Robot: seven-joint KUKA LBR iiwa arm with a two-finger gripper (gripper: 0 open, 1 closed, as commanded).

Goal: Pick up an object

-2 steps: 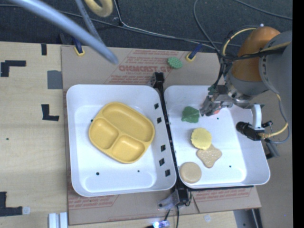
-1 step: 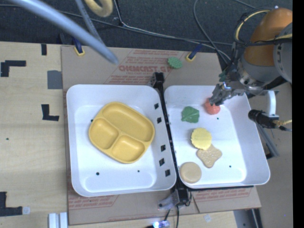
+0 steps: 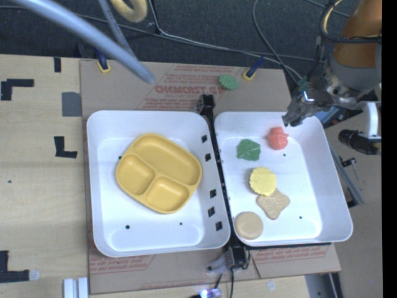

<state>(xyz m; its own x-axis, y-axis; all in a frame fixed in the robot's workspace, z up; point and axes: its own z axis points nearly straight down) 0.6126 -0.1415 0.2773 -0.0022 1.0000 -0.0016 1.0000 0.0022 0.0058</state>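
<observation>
I've got the arm (image 3: 353, 48) reaching in at the upper right, orange band up top, wrist angled down-left; the gripper (image 3: 293, 118) hangs over the far right corner of the right bin (image 3: 332, 191), too dark and small for me to tell how it's set or whether it has hold of anything; in that bin I see a red piece (image 3: 277, 138) nearest the gripper, a green leaf shape (image 3: 249, 149), a yellow round (image 3: 262, 180), a tan cookie shape (image 3: 273, 203) and a pale disc (image 3: 249, 225); the left bin (image 3: 102, 185) holds a yellow divided tray (image 3: 159, 172); another green piece (image 3: 228, 82) sits outside on the cardboard (image 3: 180, 89).
</observation>
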